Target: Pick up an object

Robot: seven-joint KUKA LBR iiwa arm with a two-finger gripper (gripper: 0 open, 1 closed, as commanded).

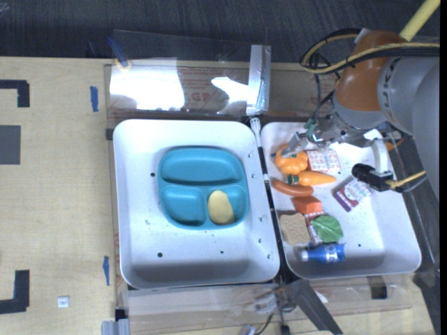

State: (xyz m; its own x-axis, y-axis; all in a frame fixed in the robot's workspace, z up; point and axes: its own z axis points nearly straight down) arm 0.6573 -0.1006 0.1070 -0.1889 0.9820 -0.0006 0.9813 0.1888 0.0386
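Bench top on the far left is bare pale wood with a few black corner marks and bits of blue tape, so the blue tray (199, 173) makes the easiest landmark for everything else. That tray is a sectioned teal thing sitting in the middle of the left bin (140, 257), and a yellow potato-looking lump (221, 206) lies in its lower right compartment. Right of the tray, past the bin wall, the right bin (398, 250) holds a crowded pile. Closest to the tray is an orange pepper (291, 163), with a carrot (307, 180) just below it pointing away from the tray, and a small orange-red piece (307, 204) under that. Lower down, still right of the tray, sits a brown bread slice (294, 227), touching a green leafy toy (326, 227), and below both a blue can (324, 254) lies on its side. Further right is a purple packet (349, 192). Up and right of the tray the gripper (312, 135) hangs low over the pepper end of the pile, next to a white checked card (324, 161). Honestly can't tell whether it's released or clenched, too cluttered and shiny there. Grey arm (412, 89) with its orange band comes in from the far right.
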